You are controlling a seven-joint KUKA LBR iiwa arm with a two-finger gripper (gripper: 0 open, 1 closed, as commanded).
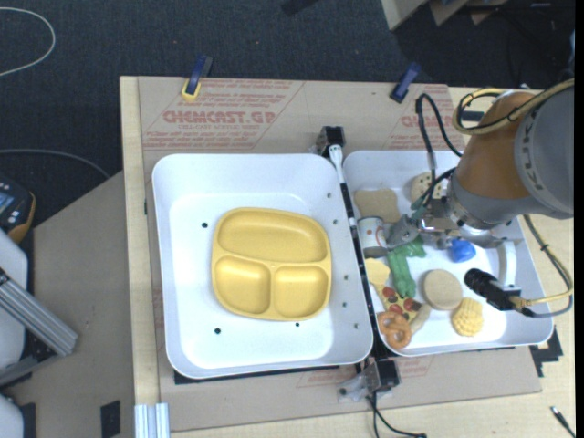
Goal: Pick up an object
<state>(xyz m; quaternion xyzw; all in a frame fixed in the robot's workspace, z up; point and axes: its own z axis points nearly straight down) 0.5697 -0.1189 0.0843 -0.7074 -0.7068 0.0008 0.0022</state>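
Over the right bin, the grey arm reaches in from the right, and its gripper hangs low above a heap of toy food; whether it is wide, narrow or holding anything I cannot tell. Just beneath it lies a green toy vegetable, with a blue piece beside, a round tan biscuit, a corn cob and a pizza slice nearer the front. Left bin holds a yellow divided plate.
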